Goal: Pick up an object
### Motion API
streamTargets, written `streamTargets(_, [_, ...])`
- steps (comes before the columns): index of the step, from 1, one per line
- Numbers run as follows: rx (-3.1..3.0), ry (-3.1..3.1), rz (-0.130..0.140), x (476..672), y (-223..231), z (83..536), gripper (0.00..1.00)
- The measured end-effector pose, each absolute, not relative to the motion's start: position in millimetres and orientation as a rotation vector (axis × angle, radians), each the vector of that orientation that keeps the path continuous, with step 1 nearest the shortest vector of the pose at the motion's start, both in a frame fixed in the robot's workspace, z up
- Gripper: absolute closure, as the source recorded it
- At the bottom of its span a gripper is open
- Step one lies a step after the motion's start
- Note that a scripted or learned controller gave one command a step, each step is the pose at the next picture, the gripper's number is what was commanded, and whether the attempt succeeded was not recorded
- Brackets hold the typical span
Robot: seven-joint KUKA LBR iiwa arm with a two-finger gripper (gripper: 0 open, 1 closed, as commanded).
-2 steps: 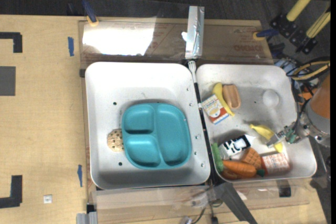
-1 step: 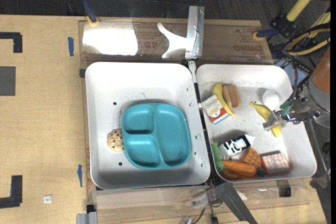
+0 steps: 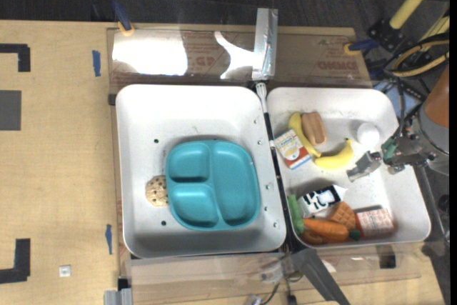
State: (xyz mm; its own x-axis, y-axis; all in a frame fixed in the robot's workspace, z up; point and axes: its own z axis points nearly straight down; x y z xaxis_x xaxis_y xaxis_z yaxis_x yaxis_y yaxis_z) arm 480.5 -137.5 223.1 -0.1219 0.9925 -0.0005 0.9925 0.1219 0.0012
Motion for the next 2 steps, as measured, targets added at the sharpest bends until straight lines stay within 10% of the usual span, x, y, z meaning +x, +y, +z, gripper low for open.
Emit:
streamTargets(1, [1.857,2.524,0.007,519.0,-121,87,0.0])
streamTargets(2, [2.007,2.411,0.004,600.2,-119,87,0.0])
